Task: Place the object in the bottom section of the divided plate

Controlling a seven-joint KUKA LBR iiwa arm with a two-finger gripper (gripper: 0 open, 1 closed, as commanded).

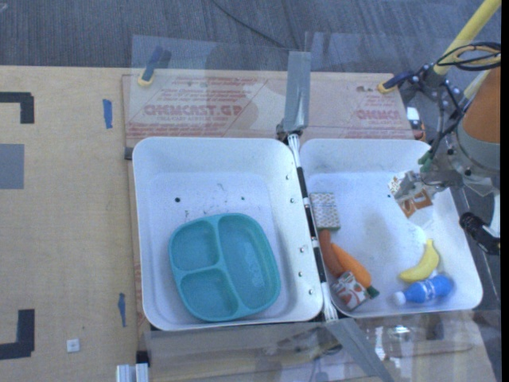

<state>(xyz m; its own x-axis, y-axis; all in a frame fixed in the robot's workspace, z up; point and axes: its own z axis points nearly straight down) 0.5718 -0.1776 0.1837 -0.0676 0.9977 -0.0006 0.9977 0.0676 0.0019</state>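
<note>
Camera view, read from its left side: we see the wooden tabletop (64, 237) with black tape marks and blue tape strips, then the left bin (151, 173), which holds the teal divided plate (224, 266). Its three sections hold nothing. The plate sits toward the near edge of that bin, tilted a little.

Across the seam, the right bin (358, 165) holds a grey sponge-like block (324, 211) against its left wall, an orange carrot (347, 263) just below it, a small red and white can (351, 290) touching the carrot's lower end, a yellow banana (421, 264) and a blue and white bottle (423, 290) near the right corner.

Further right, the jaws (413, 191) hang over the right bin's upper right part, pinching a small brown and white packet (412, 200) that appears lifted above the bin floor. The orange-banded arm (481, 126) enters from the right.
</note>
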